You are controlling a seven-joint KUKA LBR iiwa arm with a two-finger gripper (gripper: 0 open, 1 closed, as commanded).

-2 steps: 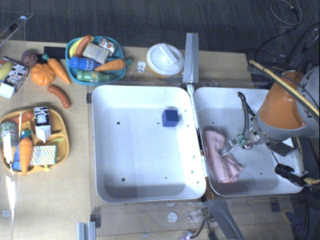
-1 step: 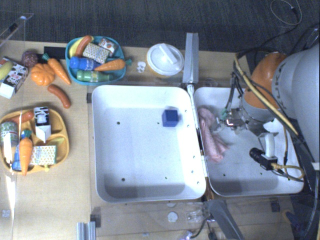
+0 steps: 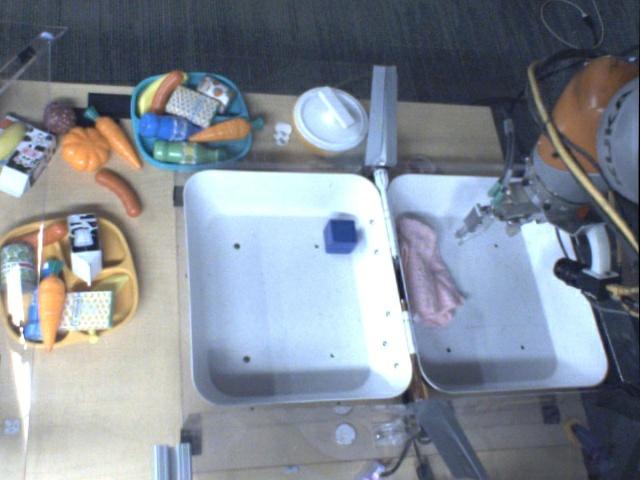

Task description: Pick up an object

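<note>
Pink cloth (image 3: 428, 271) in right bin (image 3: 520, 368), left of jaws (image 3: 470, 226), jaws' opening unclear.

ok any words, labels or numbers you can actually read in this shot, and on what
None can be read.
Patterned small boxes in the blue bowl: print too blurred.
Boxes on the yellow plate: black and white and speckled print, unreadable.
Blue block, pink cloth, white lid: no markings visible.

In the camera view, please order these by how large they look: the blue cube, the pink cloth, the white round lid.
1. pink cloth
2. white round lid
3. blue cube
The cloth and the lid look close; the cloth is longer.
</note>
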